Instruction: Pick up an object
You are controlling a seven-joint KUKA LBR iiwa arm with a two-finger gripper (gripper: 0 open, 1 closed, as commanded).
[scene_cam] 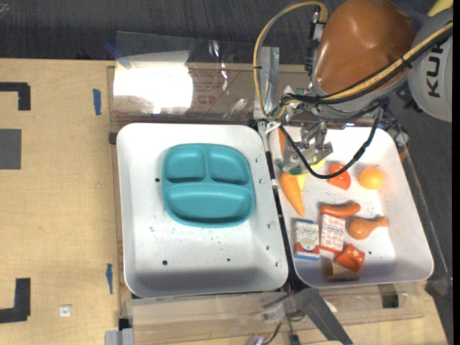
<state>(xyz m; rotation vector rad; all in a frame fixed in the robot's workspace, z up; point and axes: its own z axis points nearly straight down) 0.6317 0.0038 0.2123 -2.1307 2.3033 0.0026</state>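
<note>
Carrot (292, 190) in right bin (410, 214), hard against left wall, long axis running away from us toward tool (310, 146). Tool hangs just beyond carrot's far end; we can't tell its grip state. Sausage (338, 210) sits beside carrot.

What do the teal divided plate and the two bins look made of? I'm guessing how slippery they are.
The teal plate looks like moulded plastic with a matte finish: even colour, soft rounded edges, no sharp glare. The left bin and right bin look like smooth white plastic with a slight sheen, though coated metal can't be ruled out.
</note>
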